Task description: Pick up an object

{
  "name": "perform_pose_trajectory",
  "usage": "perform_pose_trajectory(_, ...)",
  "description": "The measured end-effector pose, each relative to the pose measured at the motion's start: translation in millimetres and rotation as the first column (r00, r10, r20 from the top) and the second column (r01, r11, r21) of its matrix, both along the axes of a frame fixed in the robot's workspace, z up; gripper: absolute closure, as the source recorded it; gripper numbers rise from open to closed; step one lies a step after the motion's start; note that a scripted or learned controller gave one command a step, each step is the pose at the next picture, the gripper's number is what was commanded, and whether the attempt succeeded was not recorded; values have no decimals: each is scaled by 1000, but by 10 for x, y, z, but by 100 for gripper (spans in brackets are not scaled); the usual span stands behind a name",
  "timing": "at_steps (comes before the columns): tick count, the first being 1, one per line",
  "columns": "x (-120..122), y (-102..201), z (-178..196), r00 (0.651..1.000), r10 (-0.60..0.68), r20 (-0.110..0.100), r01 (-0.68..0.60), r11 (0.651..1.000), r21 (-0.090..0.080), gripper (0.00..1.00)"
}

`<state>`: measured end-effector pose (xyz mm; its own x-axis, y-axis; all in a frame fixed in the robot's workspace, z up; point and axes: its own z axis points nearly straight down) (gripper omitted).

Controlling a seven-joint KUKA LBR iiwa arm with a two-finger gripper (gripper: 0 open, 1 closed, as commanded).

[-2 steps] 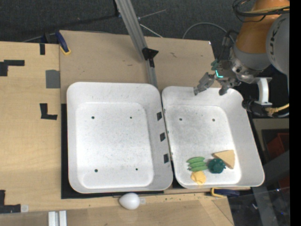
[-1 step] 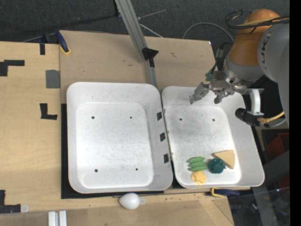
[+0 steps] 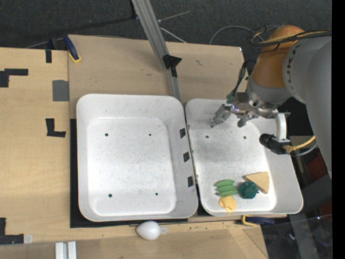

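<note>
My gripper hangs over the far part of the right bin, its two fingers spread apart with nothing between them. Near the front of that bin lies a cluster of small objects: a green ridged piece, a yellow piece, a dark teal lump and a tan wedge. The gripper is well behind this cluster, toward the bin's far rim.
The left bin sits beside the right one. A white egg-shaped object lies on the bench just in front of the left bin. A grey metal pole slants down to the gap between the bins. Black cables hang by the wrist.
</note>
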<state>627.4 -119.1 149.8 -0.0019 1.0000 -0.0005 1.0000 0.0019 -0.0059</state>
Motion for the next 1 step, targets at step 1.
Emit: perform_pose_trajectory(1,14,80,-476,1000,0,-1,0,1000,0,0)
